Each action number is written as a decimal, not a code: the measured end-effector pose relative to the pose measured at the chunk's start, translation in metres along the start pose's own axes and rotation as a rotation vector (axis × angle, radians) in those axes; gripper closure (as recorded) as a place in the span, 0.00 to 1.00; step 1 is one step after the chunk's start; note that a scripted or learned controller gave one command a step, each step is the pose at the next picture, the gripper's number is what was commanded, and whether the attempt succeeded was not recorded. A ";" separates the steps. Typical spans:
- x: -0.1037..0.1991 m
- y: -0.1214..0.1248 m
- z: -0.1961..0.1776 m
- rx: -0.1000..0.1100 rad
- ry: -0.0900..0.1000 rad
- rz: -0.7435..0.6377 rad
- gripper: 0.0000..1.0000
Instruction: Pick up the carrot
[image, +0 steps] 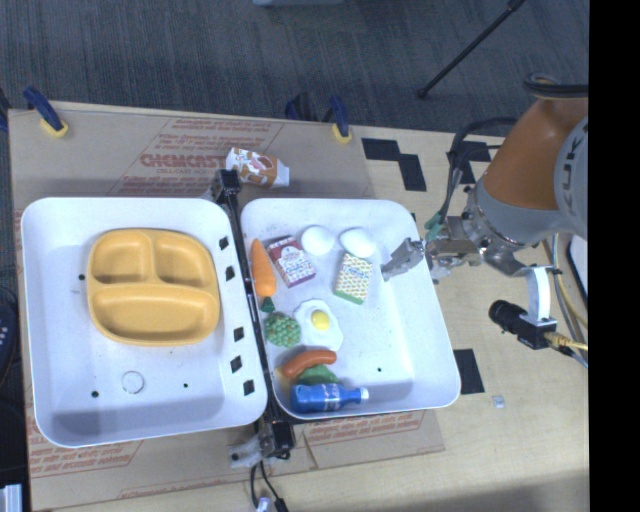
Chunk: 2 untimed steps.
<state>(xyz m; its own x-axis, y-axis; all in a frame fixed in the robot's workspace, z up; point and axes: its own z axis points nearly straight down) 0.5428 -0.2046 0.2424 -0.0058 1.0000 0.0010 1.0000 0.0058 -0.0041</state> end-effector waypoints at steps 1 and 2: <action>0.037 0.007 0.148 -0.008 -0.003 -0.114 0.00; 0.090 -0.019 0.148 -0.017 -0.017 0.002 0.00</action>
<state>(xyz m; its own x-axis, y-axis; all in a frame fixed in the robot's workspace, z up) 0.5225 -0.1143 0.0950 -0.0032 0.9999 -0.0162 0.9999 0.0034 0.0133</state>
